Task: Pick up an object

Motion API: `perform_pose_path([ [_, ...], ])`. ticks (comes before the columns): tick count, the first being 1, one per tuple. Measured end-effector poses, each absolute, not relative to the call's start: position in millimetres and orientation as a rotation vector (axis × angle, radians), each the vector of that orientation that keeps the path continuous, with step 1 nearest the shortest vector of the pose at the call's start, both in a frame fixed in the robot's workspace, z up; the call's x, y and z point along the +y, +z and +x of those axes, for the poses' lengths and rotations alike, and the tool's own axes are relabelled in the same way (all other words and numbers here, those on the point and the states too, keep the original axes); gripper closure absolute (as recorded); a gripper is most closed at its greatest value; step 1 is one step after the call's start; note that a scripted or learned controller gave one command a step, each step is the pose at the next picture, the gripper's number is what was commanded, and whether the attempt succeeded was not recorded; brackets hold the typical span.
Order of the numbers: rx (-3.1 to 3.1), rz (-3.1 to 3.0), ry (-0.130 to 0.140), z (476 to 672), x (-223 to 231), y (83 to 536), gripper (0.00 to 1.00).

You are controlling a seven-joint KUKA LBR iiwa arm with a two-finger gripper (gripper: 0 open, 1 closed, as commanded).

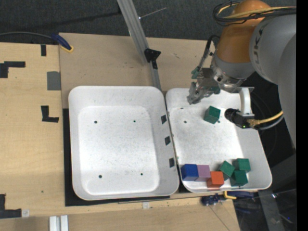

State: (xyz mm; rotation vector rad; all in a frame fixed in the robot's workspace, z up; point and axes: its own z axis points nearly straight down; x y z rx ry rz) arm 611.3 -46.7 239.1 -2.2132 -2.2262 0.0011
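Grey arm reaches in from the right — gripper (196,96) pointing down.

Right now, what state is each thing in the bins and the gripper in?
Gripper: over right bin's far edge, holding nothing visible.
Lone green block: loose, tilted, beside gripper.
Blue block: resting at near wall.
Purple block: touching blue.
Orange block: resting at near wall.
Green blocks: clustered in near corner.

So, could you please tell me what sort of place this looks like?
Most likely a robotics lab bench set up for grasping trials. Two shallow white bins sit side by side on a wooden bench, small coloured blocks lie in the right one, and a robot arm reaches in over it.
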Motion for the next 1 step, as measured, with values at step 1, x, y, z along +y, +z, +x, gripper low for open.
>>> perform_pose_path([
  [1,-2.228,-2.211,0.001,619.1,16.3,230.9,1.0],
])
